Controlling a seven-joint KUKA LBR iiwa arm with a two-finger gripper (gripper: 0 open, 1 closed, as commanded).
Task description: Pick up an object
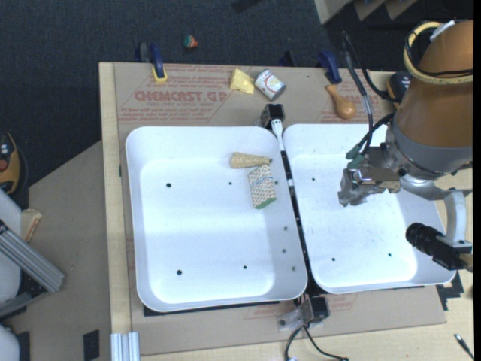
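Hovering over the right bin, the gripper sits above bare white floor, and nothing shows beneath it or in its grasp; whether it is wide or narrow I cannot tell from this slant, since the wrist's grey bulk blurs the tip. The pickable pieces lie elsewhere, folks: a patterned packet and a tan roll lie in the left bin, touching or very nearly so, up near its far right corner and just beside the black divider between the bins. On the cardboard bench top behind the bins sit a yellow wedge, a small white box and a tan pear-shaped piece, all outside either bin. My read: the risk is a descent right here, closing on nothing. And if the arm crosses to the left bin, the two pieces crowd each other and the wall, so a finger could land on the divider or the rim, or nudge the roll and knock the packet askew instead of pinching it.
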